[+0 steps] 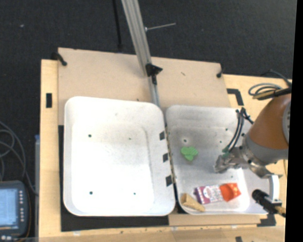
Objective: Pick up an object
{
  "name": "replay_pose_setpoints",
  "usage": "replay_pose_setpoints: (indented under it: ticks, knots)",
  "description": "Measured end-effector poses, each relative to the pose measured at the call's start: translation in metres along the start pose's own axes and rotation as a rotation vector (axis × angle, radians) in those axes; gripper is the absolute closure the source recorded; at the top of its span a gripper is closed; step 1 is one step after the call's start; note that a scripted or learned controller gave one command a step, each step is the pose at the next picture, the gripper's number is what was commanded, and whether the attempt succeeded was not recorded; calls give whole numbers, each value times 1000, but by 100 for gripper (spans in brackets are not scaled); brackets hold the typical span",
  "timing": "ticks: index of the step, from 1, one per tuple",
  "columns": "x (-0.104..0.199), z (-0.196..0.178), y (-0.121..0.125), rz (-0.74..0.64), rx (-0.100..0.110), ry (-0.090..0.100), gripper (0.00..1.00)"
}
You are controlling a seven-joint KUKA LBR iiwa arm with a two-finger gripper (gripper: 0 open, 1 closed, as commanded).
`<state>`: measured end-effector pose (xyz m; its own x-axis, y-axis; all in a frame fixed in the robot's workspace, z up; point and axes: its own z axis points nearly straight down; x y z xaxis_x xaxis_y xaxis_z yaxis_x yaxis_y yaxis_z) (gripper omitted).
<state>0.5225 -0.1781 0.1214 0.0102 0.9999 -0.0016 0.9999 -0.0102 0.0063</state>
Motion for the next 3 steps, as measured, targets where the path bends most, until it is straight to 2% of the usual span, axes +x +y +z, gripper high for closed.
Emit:
replay_pose_setpoints:
  ticks: [3]
  knots:
    - [1, -167, 1, -14, -2, -1, 100]
